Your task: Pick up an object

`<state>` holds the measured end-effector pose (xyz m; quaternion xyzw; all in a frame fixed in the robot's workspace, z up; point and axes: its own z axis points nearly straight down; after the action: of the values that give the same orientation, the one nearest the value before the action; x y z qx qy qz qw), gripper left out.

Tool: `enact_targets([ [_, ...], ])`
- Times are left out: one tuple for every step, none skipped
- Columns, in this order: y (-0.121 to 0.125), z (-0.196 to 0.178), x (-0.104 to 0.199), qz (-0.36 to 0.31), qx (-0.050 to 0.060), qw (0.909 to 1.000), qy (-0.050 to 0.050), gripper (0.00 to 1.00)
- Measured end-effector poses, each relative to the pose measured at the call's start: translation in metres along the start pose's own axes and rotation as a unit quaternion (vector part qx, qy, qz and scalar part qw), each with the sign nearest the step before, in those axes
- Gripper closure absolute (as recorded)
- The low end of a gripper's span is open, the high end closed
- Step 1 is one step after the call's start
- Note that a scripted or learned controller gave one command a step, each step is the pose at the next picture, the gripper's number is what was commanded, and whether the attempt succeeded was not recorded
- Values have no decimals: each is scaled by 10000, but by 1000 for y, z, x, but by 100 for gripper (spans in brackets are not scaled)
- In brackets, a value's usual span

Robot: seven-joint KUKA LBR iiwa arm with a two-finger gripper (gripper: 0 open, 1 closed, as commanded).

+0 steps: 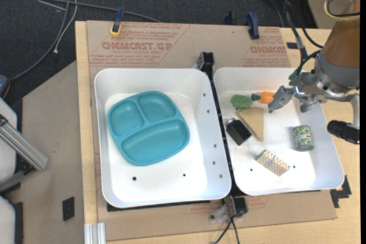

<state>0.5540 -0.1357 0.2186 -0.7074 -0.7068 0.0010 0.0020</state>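
The right bin [320, 177] holds several things: a green knobbly toy [241, 102], an orange piece [266, 96] beside it, a tan wedge [253, 122], a black block [238, 130], a green can [303, 138] and a patterned packet [273, 163]. My gripper [293, 101] hangs over the back of this bin, between the orange piece and the green can. It stands open with nothing between its fingers. Its left finger [278, 99] is just right of the orange piece.
The left bin [108, 180] bears a blue divided plate [150, 127]. A black clip [205, 60] sits at the back where the bins meet. Two blue clamps [118, 20] [252, 24] hold the cardboard at the far edge.
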Motion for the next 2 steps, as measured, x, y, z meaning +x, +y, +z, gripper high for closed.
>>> enact_targets([
  [5,41,-2,-3,-11,10000,-1,0],
  [4,87,-11,-3,-10,10000,1,0],
])
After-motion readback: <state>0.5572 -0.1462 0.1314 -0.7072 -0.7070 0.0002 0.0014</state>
